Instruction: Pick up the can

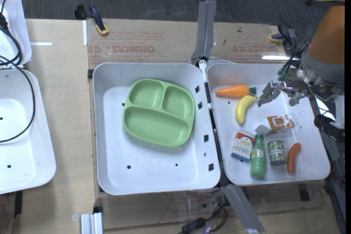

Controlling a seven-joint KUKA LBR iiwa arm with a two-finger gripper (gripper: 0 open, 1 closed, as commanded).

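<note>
I've got the table (55, 205) in view, two white bins; the left bin (109, 134) carries a green plate (159, 112). The arm (329, 41) hangs over the right bin (323, 164); its gripper (282, 91) sits above the far side, whether released or clenched I can't tell. The can (276, 152) stands near the front, well apart from it. I'd judge it light, rigid, slick: grip across its sides. Green bottle (258, 157) crowds one flank, sausage (293, 157) the other.

Can (277, 152): small, green label, silvery top. I see it standing upright near the front of the right bin (315, 170), between green bottle (258, 157) and sausage (293, 157).
</note>
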